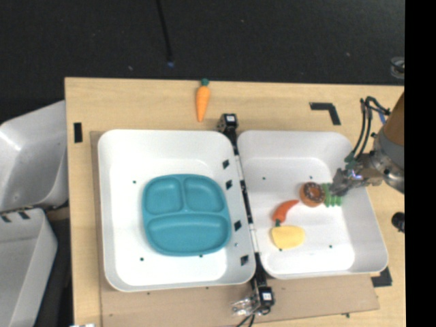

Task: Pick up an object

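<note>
Pincer [338, 186] state cannot be told. Brown round toy [313, 193] sits just left of it, touching green piece [332, 199]. Risk: toy gets nudged toward red chili [285, 210], grasp missed.

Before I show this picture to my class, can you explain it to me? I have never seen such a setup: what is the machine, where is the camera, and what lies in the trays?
One camera looks down at a slant on a wooden bench bearing two shallow white bins. The machine is a robot arm reaching in from the right; its hand is low over the right bin, close to a small brown round toy with green pieces beside it. Whether it grips anything is unclear. That bin also holds a red-orange pepper-like toy and a yellow toy. The left bin holds a blue divided plate. A toy carrot lies on the bench beyond the bins.
</note>
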{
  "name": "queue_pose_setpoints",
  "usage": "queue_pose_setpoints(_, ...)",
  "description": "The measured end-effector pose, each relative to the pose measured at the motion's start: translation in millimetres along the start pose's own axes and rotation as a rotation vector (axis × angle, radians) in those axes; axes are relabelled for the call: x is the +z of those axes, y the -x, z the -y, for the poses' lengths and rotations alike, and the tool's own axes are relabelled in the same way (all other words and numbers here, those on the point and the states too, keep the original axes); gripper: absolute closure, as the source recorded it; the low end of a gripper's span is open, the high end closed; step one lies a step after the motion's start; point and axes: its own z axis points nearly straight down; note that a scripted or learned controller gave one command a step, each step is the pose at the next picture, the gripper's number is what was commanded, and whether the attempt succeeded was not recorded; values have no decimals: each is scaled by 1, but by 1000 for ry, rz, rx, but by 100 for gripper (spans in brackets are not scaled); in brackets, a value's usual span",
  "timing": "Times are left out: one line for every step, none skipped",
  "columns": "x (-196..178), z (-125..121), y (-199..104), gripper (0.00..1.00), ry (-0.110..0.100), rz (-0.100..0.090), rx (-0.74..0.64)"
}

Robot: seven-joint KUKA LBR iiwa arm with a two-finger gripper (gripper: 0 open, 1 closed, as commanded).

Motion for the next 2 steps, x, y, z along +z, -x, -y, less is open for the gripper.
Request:
queue_pose_setpoints(-54,-12,5,100,1,0,0)
queue_pose_setpoints(-41,-15,-49,100,-5,-3,-3)
